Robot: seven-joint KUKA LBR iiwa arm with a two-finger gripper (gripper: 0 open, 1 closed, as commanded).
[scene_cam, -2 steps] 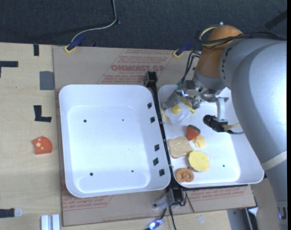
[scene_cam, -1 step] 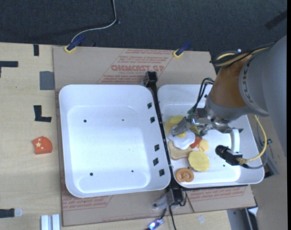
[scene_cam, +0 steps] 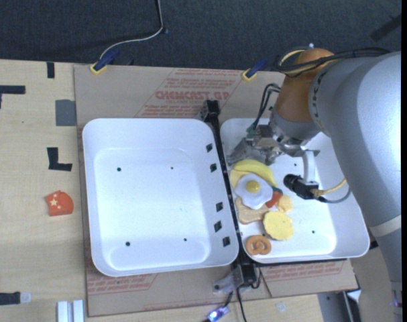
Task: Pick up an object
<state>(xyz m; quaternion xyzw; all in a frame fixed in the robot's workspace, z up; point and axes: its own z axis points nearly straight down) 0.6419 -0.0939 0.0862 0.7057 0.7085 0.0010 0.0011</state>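
The right bin (scene_cam: 324,243) holds a cluster of toy foods near its left wall. A yellow banana (scene_cam: 252,172) lies at the top of the cluster, with a fried egg (scene_cam: 254,190) just below it. Beside the egg are a small red piece (scene_cam: 275,199), a tan toast slice (scene_cam: 250,212), a round yellow piece (scene_cam: 279,225) and a brown pretzel (scene_cam: 259,245). My gripper (scene_cam: 262,146) hangs low over the bin's far left part, just above the banana. Its fingers are hidden among the wrist parts.
The left bin (scene_cam: 149,193) stands beside the right one, joined by a black divider with clips (scene_cam: 220,180). A red toy piece (scene_cam: 60,203) lies on the bench far left. The grey arm (scene_cam: 364,126) covers the right bin's far right side.
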